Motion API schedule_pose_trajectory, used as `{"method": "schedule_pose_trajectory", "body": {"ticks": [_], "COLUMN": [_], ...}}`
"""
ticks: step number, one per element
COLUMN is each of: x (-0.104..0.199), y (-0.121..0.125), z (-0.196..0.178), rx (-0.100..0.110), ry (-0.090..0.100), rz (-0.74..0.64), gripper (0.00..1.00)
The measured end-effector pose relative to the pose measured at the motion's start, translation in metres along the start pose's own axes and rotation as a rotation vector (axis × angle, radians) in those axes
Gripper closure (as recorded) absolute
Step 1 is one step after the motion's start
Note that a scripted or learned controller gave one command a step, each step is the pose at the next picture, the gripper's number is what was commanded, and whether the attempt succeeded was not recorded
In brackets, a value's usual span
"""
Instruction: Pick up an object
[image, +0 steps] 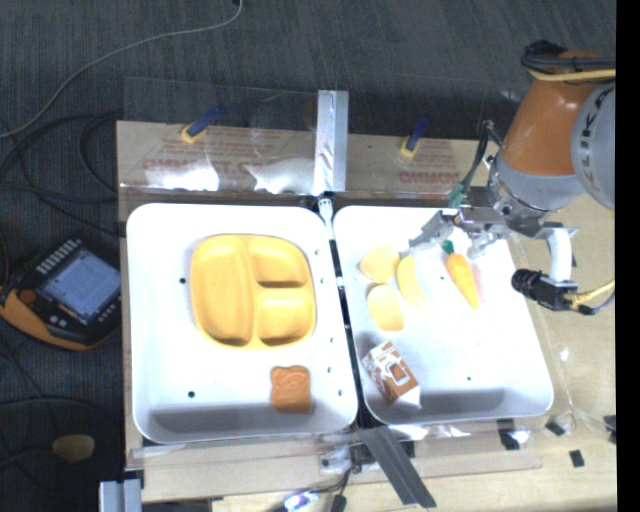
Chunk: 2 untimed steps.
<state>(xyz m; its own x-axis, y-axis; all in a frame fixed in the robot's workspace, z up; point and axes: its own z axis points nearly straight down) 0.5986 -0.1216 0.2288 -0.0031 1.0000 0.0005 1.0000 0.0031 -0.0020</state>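
My gripper (452, 238) hangs over the back of the right bin (500, 390), its fingers spread apart with nothing between them. Just below its right finger lies an orange carrot (462, 279) with a pink piece beside it. To the left of the gripper sit pale yellow food pieces: a round one (379, 264), a curved slice (410, 279) and a lower chunk (386, 307). A small brown-and-white carton (393, 374) rests near the right bin's front.
The left bin (160, 390) holds a yellow divided tray (253, 289) and a brown toast-like piece (291, 388). A metal divider post (331, 140) stands behind the bins. A black-and-orange handheld pendant (60, 293) lies far left on the floor.
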Motion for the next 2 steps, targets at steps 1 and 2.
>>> {"method": "schedule_pose_trajectory", "body": {"ticks": [1, 2], "x": [-0.009, -0.004], "y": [0.06, 0.015], "z": [0.135, 0.137], "rx": [-0.001, -0.015], "ry": [-0.004, -0.005], "rz": [0.012, -0.084], "gripper": [0.0, 0.0]}}
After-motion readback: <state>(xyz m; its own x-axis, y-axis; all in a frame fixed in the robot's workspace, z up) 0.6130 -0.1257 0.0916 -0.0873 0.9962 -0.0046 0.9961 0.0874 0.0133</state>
